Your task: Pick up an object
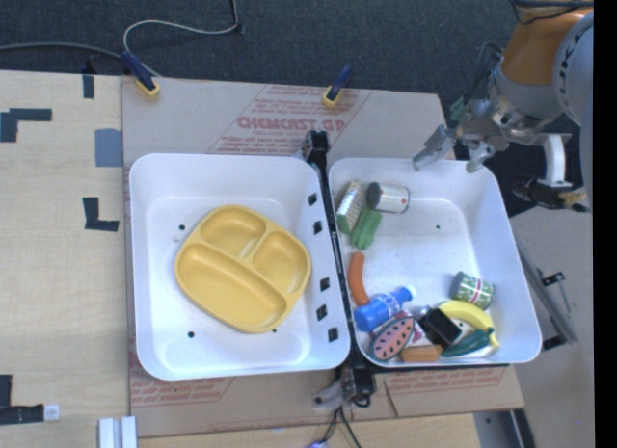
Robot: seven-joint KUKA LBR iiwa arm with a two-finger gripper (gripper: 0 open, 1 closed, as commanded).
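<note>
My gripper (451,150) hangs over the far rim of the right bin (511,234), fingers spread apart with nothing between them. Nearest below my jaws lies a small can (388,198) on its side, touching a green cylinder (364,229) and a silvery packet (348,206). Farther toward the near edge sit an orange sausage (358,277), a blue bottle (381,307), a green can (472,290) and a banana (468,315). The yellow divided plate (244,267) rests in the left bin (154,273), well apart from me
</note>
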